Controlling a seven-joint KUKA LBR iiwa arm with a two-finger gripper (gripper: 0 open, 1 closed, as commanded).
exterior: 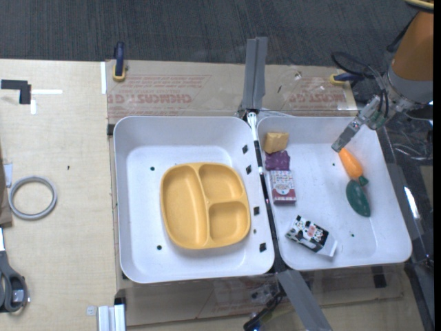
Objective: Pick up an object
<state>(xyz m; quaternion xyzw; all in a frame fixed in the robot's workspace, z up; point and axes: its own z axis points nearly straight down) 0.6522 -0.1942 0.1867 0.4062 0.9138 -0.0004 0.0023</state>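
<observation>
The right bin (386, 250) holds several objects. A toy carrot (351, 164) with a dark green top (359, 197) lies near the bin's right side. A tan block (277, 141), a purple piece (278, 160) and a small red-and-white box (282, 187) line up along the left wall. A black-and-white packet (311, 235) lies toward the front. My gripper (344, 139) hangs over the bin's back right part, slanting down-left, its tip just above and behind the carrot's orange end. I see nothing held in it.
The left bin (131, 185) contains a yellow divided plate (205, 204). A grey divider post (255, 74) rises between the bins at the back. A roll of tape (31, 197) and scissors (12, 288) lie on the bench at the left.
</observation>
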